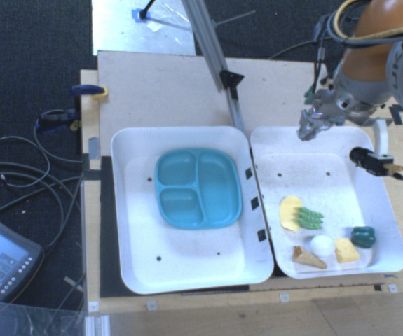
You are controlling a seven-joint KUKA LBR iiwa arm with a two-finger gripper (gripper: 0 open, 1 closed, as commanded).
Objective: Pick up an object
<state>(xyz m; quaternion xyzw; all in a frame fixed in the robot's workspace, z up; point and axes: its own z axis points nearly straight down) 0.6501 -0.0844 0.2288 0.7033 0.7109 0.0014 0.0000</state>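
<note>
Hand (pixel 310 130) above right bin (pixel 306 161) far rim; finger state indeterminate. Toy food (pixel 324 238) clustered near corner, untouched.

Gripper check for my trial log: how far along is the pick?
Nothing looks done. The gripper hangs above the right bin's far rim, away from the items. The corn cob, white ball, cheese wedge and green pepper lie near the front. Descent, grasp and lift remain.

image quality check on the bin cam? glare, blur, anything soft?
Camera view: lighting even, shadows faint; white bins bright but not blown out. Blue tray and food items fairly sharp. Gripper looks soft, too small to read. Upper-left floor patch is brightest, near glare.
</note>
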